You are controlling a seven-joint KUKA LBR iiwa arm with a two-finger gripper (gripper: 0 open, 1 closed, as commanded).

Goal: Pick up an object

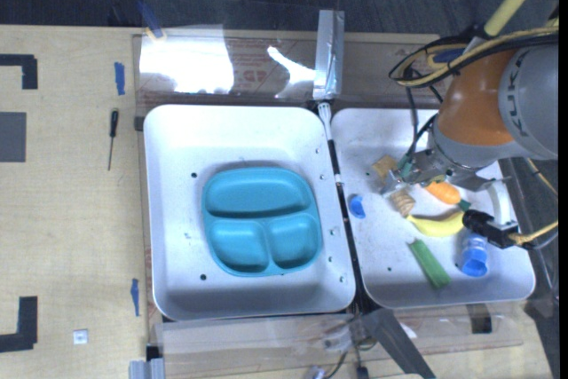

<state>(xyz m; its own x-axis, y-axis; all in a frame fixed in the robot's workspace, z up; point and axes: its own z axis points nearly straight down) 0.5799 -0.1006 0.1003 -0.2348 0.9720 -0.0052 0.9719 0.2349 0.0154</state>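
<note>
My gripper [401, 179] hangs low in the right bin [382, 280], at its upper middle, with the orange band of the arm [475, 106] above it. A tan piece [383, 166] lies just left of the gripper and a brown cork-like piece [404, 203] just below it. An orange carrot [443, 192] sits to its right, partly under the wrist. Below that are a yellow banana [439, 225], a green stick [429, 263], a blue cup [474, 261] and a small blue item [357, 208] near the divider.
The left bin [169, 191] holds a blue divided plate [260, 219]. A metal post [327, 53] and clear sheeting stand behind the bins. Cables [426, 58] loop near the arm at the upper right.
</note>
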